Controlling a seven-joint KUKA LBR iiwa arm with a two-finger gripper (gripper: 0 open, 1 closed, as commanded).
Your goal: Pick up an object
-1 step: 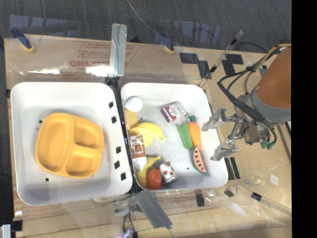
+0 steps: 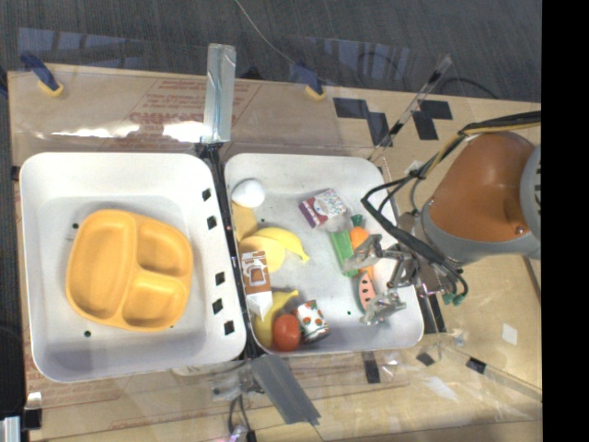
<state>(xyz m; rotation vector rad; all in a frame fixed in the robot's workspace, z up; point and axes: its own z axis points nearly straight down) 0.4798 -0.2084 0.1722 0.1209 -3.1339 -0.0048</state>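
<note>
Currently, gripper (image 2: 385, 295): right bin's (image 2: 276, 166) lower right; finger state cannot be told.
Watermelon slice (image 2: 366, 289): just left, touching or nearly.
Carrot (image 2: 359, 237): above.

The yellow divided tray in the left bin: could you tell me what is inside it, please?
Nothing is visible in the yellow tray's three compartments; whatever lies beneath it on the left bin floor is covered.

We see an evenly lit scene, bright from overhead, with no hard shadows. Glare streaks across the clear plastic sheet (image 2: 138, 122) behind the left bin (image 2: 37, 247), and soft sheen sits on the yellow tray (image 2: 129, 270). Faint shade pools inside the bin walls. Focus is moderate; small items in the right bin (image 2: 304, 168) look slightly soft and grainy.
</note>
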